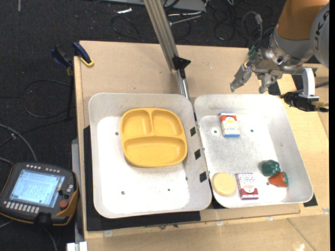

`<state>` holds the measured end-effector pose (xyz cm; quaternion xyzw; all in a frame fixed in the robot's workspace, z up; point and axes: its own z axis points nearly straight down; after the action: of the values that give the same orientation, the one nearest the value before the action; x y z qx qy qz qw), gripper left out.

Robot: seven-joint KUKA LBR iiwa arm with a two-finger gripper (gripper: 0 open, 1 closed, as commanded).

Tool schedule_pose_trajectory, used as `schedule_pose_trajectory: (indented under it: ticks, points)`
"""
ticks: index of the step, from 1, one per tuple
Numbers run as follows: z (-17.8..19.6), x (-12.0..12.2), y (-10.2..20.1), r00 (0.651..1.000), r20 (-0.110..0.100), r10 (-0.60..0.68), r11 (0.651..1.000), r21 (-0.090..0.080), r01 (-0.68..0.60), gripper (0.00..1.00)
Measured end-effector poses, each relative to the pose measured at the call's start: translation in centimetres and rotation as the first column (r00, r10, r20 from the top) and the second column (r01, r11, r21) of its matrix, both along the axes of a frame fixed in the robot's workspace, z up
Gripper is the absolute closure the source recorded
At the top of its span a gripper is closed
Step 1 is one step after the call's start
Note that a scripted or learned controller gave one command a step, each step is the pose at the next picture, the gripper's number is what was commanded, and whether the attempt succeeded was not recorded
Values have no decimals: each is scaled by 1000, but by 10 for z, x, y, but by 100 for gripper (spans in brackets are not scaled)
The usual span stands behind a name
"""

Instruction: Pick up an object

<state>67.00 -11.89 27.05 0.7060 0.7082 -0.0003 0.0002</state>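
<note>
Above right bin (pixel 293 140), jaws (pixel 255 81) spread, empty; small box (pixel 230 125) below.

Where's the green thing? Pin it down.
In the right bin, near its front right corner, the green thing touches the red thing, right of the pink box.

You see a grey KUKA arm (pixel 320 22) with an orange band (pixel 296 9), cabled metallic wrist and two-finger gripper (pixel 255 81).

Both bins (pixel 104 140) look like matt white plastic to me, a bit scuffed. The yellow tray (pixel 153 137) is smooth plastic with a soft sheen. My desk (pixel 125 67) is plain matt wood board. The little boxes (pixel 230 125) look like printed cardboard.
</note>
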Motion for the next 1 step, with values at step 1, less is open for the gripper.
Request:
schedule_pose_trajectory:
  ticks: [1]
  points:
    - [0,0,0,1000,0,0,1000,0,0,0]
